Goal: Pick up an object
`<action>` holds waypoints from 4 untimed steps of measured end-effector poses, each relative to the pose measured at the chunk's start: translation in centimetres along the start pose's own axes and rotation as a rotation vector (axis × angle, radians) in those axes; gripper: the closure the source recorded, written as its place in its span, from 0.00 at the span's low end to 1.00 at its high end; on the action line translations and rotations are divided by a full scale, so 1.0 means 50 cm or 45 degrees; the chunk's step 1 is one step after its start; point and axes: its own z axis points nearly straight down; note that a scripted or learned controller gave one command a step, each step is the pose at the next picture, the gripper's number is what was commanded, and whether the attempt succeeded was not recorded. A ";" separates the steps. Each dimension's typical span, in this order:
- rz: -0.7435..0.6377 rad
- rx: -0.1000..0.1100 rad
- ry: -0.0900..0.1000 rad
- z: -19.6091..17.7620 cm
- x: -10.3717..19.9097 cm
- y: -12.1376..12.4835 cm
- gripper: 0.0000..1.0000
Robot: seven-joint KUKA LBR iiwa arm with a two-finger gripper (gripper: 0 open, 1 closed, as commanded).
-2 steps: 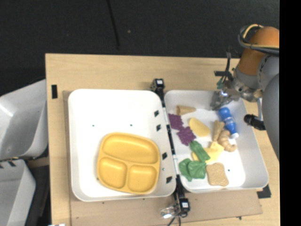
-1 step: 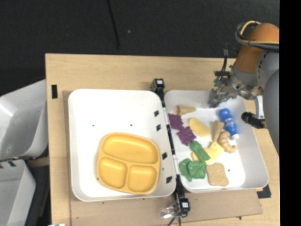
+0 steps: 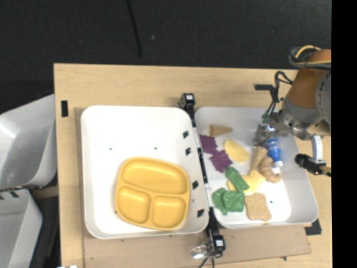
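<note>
Camera view shows my gripper (image 3: 266, 132) low over the right bin (image 3: 298, 208), at the right of the frame, above a blue object (image 3: 273, 149) in the pile of small items. Whether the jaws are open or closed, I cannot tell. I judge this is the approach step. Next I need a clean descent onto one item, away from its neighbours.

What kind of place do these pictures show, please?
Probably a robot lab bench for grasping trials, not a kitchen: two white bins sit fixed on a wooden bench, one holding a yellow divided tray, the other toy food pieces under the gripper.
</note>
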 end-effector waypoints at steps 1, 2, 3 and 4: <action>0.000 -0.006 -0.003 -0.033 0.046 -0.002 1.00; 0.001 -0.006 -0.002 -0.068 0.076 -0.015 1.00; -0.001 -0.004 -0.002 -0.095 0.117 -0.029 1.00; -0.001 -0.010 -0.002 -0.119 0.117 -0.028 1.00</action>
